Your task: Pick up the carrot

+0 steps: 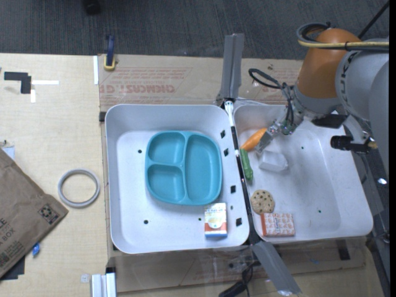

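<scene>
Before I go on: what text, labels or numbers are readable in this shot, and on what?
"BOX": brown cardboard box, bench's left edge; other print on it cut off.
Red lettering on the cardboard sheet behind the bins: upside down, blurred, unreadable.
Small carton and red-white packet: print too small.

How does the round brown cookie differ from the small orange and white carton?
The round brown cookie lies in the right white bin, while the small orange and white carton is in the left white bin, near the blue divided plate. The cookie is round, flat and dotted with dark chips; the carton is boxy and printed. The cookie looks smaller than the carton. Both sit near the front of their bins, close to the wall between them.
</scene>
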Tool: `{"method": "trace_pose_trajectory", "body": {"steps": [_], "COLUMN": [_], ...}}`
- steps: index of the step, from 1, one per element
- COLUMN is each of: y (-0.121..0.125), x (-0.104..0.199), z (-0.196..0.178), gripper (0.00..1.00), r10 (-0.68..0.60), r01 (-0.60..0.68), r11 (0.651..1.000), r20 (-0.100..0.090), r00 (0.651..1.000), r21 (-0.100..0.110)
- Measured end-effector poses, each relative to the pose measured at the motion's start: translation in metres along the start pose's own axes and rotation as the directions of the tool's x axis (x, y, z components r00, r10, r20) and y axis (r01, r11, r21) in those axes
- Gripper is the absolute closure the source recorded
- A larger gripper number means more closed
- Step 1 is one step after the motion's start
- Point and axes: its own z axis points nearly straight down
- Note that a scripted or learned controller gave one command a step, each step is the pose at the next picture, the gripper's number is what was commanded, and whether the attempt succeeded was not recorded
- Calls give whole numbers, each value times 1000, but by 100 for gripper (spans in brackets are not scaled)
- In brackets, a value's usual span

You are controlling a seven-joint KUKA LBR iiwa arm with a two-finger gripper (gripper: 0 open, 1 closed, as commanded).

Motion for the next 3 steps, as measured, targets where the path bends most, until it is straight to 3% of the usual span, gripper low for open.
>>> {"method": "trace_pose_trajectory", "body": {"steps": [1, 2, 3], "y": [-6, 8, 20], "x": [-7, 13, 60], "z": [-10, -31, -100], "gripper": [100, 100, 100], "r10": [6, 34, -270], "r01": [-6, -34, 270], "r11": [1000, 999, 963], "r20": [13, 4, 1], "r00": [1000, 999, 963], "r21": [6, 3, -3]}}
